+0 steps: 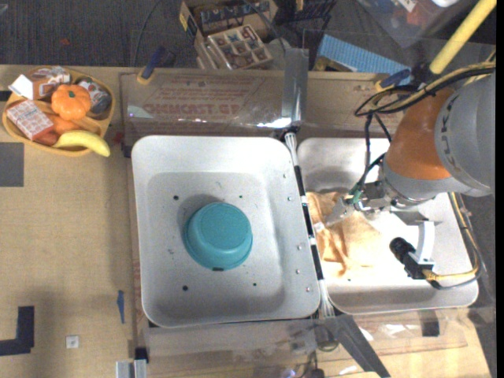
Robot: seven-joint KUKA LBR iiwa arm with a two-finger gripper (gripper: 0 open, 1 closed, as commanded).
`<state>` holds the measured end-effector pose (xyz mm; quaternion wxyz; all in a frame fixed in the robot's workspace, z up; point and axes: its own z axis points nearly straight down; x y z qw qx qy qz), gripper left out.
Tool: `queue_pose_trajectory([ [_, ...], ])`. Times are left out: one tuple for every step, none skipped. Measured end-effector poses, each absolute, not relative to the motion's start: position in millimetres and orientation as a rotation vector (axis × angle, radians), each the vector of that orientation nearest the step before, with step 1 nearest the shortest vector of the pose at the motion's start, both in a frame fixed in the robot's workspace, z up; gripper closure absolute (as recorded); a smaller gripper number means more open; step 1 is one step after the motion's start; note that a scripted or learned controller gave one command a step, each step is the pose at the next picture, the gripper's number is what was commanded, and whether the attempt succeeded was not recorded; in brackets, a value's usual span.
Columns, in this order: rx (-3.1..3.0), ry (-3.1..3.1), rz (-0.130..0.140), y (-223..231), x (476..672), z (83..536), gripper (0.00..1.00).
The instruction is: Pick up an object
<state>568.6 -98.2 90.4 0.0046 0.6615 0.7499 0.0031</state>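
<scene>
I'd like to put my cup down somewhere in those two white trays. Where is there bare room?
The left bin has bare floor all around the upturned teal bowl, widest toward its far corners. The right bin is crowded: the orange cloth covers its left part, with the arm's pincer over it. A bare strip lies along its near edge.

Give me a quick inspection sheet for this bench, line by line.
Surface: two white bins side by side, left bin, right bin.
Job's things: teal bowl upside down in left bin; orange cloth crumpled in right bin.
Clutter: basket of toy food at far left.
Grippers: gripper low over the cloth.
Cables: black cables along the arm.
Surroundings: boxes beyond the bench.
</scene>
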Motion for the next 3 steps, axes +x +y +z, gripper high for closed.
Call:
queue_pose_trajectory([
  [2.071, 2.348, 0.015, -97.6, 570.1, 100.2, 1.00],
  [1.897, 2.503, -0.001, -75.6, 628.0, 203.3, 1.00],
  [2.108, 2.327, -0.002, -45.6, 643.0, 183.4, 1.00],
])
